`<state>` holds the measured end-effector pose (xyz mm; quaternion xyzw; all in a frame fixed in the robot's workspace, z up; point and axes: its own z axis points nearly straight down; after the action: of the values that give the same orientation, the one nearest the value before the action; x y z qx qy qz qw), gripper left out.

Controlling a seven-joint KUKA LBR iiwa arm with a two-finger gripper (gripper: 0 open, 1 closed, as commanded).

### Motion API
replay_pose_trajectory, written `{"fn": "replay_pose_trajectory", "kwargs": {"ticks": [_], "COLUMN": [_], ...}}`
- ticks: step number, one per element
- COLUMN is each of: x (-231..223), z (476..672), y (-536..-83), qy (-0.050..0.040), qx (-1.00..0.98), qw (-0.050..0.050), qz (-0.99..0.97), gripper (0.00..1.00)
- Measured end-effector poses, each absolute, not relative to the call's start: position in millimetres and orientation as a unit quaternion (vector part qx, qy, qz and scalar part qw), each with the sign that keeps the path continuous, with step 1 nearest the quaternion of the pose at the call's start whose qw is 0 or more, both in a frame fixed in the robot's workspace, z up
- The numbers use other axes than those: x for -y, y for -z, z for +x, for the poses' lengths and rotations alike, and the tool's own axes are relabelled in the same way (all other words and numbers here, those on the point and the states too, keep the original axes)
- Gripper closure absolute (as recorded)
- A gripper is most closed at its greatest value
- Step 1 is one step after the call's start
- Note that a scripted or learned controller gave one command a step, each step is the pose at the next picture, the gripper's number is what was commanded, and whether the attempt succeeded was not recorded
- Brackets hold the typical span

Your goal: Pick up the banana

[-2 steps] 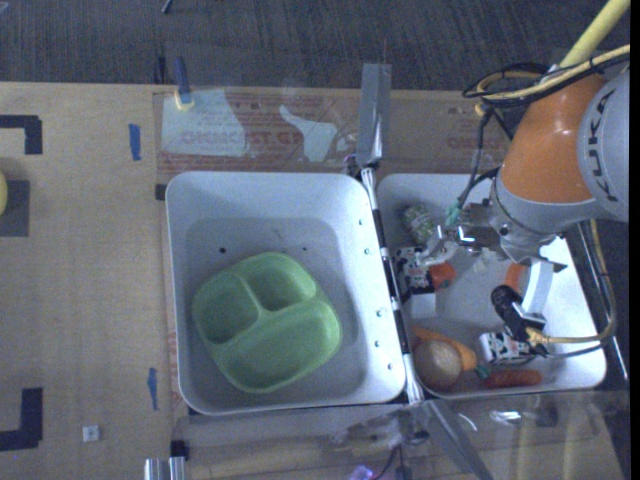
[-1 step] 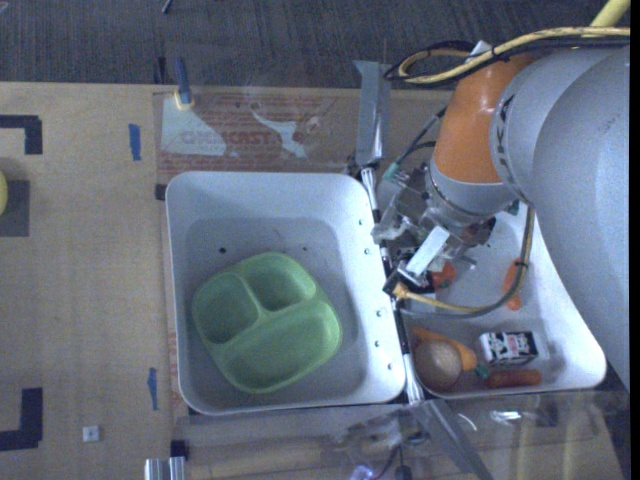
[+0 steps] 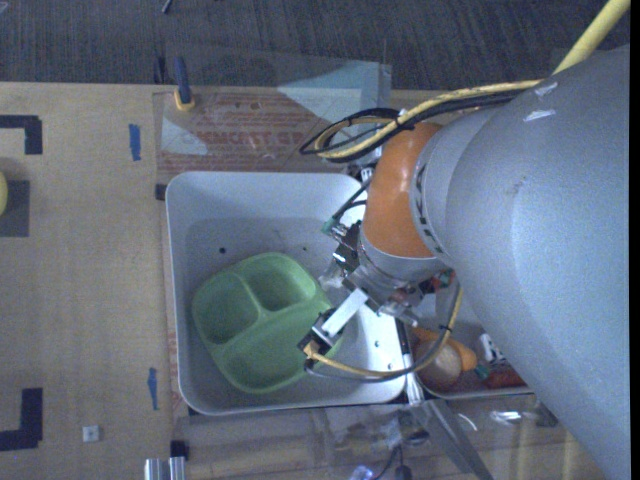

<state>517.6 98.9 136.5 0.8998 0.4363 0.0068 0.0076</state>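
A: Entry one. Where is the banana?

B: No firm ID. There is a banana candidate [image 3: 440, 340], orange-yellow and tapered, to the right of the green plate [image 3: 250, 318]. It lies past the dividing wall, in the neighbouring bin [image 3: 470, 395]. The arm [image 3: 540, 218] covers most of it. A tan rounded thing [image 3: 445, 366] sits against its lower end. I cannot tell whether that is a separate item or the same one.

A: Gripper state?

B: The gripper [image 3: 350, 286] is just beside the plate's right rim, over the white floor of the plate's bin [image 3: 200, 196]. The wrist hides it from above, so I cannot tell how far open it is or whether it has hold of anything.

A: The plate itself?

B: It is divided into compartments, open side up, in the lower part of its bin. Its lower edge is close to the bin wall.

A: Arm path?

B: It comes in from the right of the plate and crosses over the neighbouring bin. The orange band [image 3: 395, 203] is up and to the right of the plate.
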Motion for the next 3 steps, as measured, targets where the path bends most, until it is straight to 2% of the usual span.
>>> {"fn": "replay_pose_trajectory", "kwargs": {"ticks": [1,2,3], "x": [-194.2,-225.1,-224.3], "z": [537.6,655.8,601.8], "y": [-95.9,-174.2,-89.1], "qy": [-0.0012,-0.0012,-0.0028], "qx": [-0.396,-0.27,-0.107], "qw": [0.0,-0.001,-0.001], "qz": [0.918,0.963,0.994], "gripper": [0.0,0.0,0.0]}}
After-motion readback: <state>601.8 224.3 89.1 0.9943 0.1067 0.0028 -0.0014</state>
